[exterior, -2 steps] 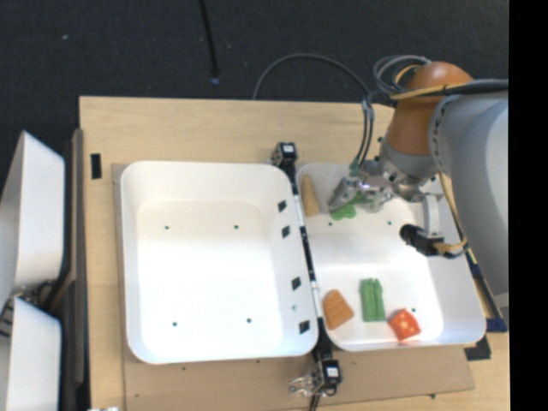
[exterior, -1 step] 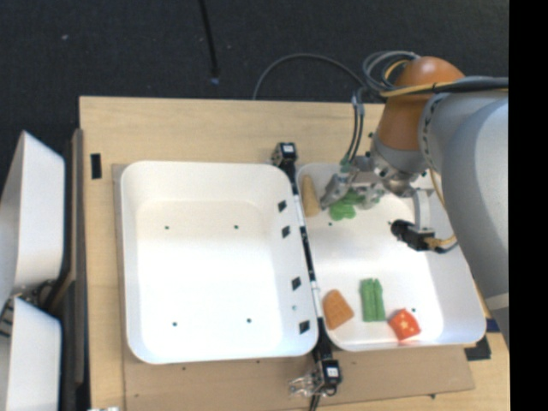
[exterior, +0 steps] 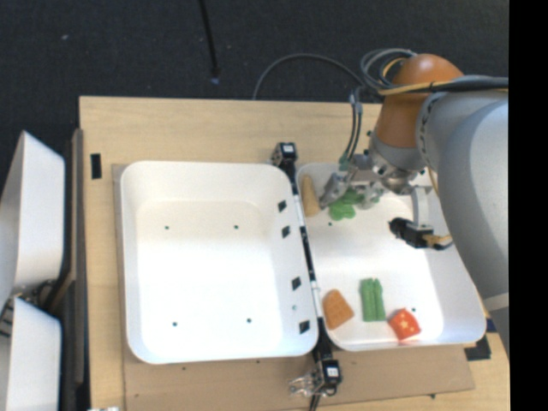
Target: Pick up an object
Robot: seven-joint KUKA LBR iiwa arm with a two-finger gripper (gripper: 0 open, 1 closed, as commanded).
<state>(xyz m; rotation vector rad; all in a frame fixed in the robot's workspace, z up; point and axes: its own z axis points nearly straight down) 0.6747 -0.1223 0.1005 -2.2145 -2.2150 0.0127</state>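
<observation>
**A:** Where is the gripper?

**B:** The gripper [exterior: 347,192] is low over the far left part of the right bin [exterior: 372,255], at the end of the grey arm [exterior: 467,152], which reaches in from the right.

**A:** Open or closed?

**B:** I cannot tell, because the wrist and its metal parts crowd that spot.

**A:** What is nearest to it?

**B:** A small green piece [exterior: 342,211] sits right at the gripper's lower edge, on or just above the bin floor. I cannot tell whether it is gripped or only touched.

**A:** Anything beside that?

**B:** A tan stick [exterior: 306,197] lies just to the left, along the bin's left wall near the far corner.

**A:** And the rest?

**B:** Three things lie along the near side, well apart from the gripper. An orange wedge [exterior: 337,308] is by the left wall, a green block [exterior: 372,300] is just to its right, and a red-orange cube [exterior: 405,324] is nearer the front rim. The left bin [exterior: 205,255] stands alongside.
</observation>
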